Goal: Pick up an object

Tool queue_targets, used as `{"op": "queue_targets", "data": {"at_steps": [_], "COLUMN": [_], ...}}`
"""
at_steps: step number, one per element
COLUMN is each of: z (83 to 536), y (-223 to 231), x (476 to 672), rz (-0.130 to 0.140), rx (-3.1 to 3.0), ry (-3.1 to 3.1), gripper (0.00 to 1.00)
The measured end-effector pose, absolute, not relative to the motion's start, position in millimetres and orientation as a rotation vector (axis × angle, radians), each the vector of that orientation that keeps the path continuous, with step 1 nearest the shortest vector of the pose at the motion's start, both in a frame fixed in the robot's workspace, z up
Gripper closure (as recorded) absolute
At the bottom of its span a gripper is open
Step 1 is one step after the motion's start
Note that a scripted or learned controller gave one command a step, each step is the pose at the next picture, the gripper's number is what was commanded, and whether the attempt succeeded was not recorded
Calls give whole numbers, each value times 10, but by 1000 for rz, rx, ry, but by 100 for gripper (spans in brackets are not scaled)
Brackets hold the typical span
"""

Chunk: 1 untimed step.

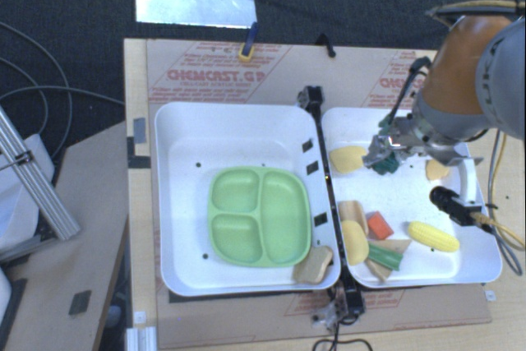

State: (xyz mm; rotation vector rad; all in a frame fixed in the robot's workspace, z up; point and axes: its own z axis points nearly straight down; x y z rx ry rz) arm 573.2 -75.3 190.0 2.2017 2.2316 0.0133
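One gripper point(383, 154) hangs over your right bin point(485, 259), a green piece point(388, 165) just under its tip, grasp impossible to tell.

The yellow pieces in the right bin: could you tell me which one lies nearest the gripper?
The pale yellow piece by the bin's left wall, just left of the gripper. The corn-like piece and the rounded yellow piece lie nearer the front.

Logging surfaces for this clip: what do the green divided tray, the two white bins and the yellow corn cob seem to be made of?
Green divided tray: likely moulded plastic, matte, with soft rounded compartment edges. White bins: probably thin formed plastic, smooth with a slight sheen and rolled rims. Yellow corn cob: looks like toy plastic or foam, uniform bright colour; too small to tell which.
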Motion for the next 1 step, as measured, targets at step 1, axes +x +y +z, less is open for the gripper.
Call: {"op": "queue_targets", "data": {"at_steps": [1], "z": [1846], "y": [94], "x": [6052], "rz": [9], "rx": [2206], "ry": [2235], "gripper": [100]}}
